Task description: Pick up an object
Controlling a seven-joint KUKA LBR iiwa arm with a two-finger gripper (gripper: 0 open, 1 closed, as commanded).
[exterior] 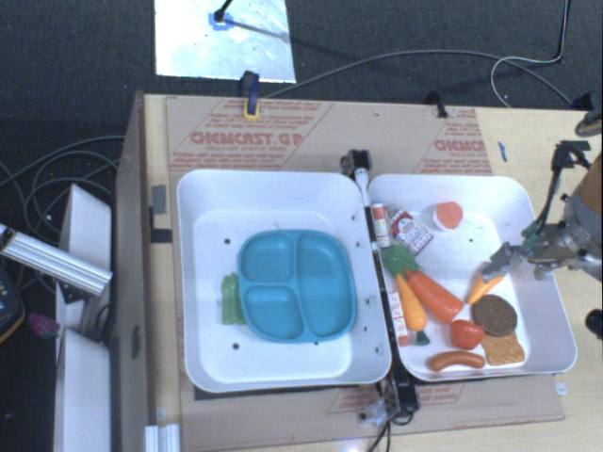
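Note:
The right bin (528,199) holds several toy foods. Among them are a large orange carrot (433,295) with green leaves, a slimmer carrot (411,307), a red tomato (465,333), a brown round cookie (495,315), a sausage (457,361), a tan cracker (504,348) and an orange-topped round piece (448,216). My gripper (497,264) reaches in from the right, low over this bin's right half. Its tip is just above a small orange piece (484,288). I see nothing held in it.
The left bin (203,252) holds a blue divided plate (297,285) with a green piece (230,299) beside its left edge. A red-and-white packet (410,232) and a white tube (380,226) lie near the divider between the bins. Cables run behind the bench.

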